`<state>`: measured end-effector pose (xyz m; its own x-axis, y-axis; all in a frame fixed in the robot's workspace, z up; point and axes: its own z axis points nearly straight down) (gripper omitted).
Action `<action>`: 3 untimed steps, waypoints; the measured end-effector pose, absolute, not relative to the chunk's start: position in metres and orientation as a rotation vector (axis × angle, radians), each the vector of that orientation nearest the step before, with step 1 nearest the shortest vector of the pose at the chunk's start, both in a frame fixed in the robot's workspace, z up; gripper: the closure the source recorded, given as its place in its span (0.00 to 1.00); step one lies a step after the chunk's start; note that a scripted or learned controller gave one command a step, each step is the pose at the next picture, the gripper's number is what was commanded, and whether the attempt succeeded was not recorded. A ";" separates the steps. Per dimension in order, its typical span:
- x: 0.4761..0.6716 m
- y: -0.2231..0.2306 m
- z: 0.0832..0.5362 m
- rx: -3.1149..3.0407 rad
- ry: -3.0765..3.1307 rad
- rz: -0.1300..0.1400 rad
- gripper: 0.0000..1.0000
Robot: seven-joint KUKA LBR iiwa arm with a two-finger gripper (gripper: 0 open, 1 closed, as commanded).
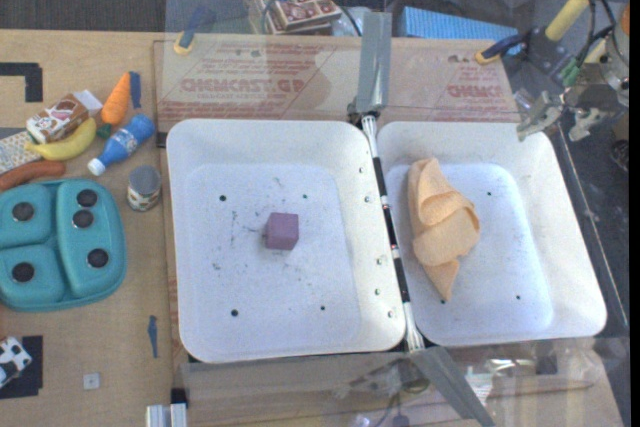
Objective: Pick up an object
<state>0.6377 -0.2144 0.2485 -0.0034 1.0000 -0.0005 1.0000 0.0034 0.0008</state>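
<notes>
On the bench, seen from the fixed overhead camera, two shallow white bins sit side by side, touching along a central seam. Left bin [200,165] holds a single purple cube [281,231], resting flat near the bin's centre and well apart from every wall. Right bin [560,295] holds a crumpled orange cloth [441,223], lying toward the 9 o'clock side of that bin, near the seam, with its narrow end pointing to 6 o'clock. Gripper [558,115] hangs at about 2 o'clock of the frame, over the 1 o'clock corner of the right bin, well apart from the cloth and from the cube; nothing is seen between its fingers, and whether they stand apart or together cannot be told. At 9 o'clock of the frame, off the bins, lie a teal tray [60,245], a toy banana [62,145], a toy carrot [119,98], a small bottle [122,143] and a small can [144,187].
</notes>
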 end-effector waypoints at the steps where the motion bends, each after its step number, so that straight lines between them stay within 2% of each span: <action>1: 0.610 -0.145 0.118 2.178 2.263 0.000 0.00; 2: 0.584 -0.132 0.092 2.035 2.375 0.014 0.00; 3: 0.541 -0.107 0.092 1.967 2.430 0.014 0.00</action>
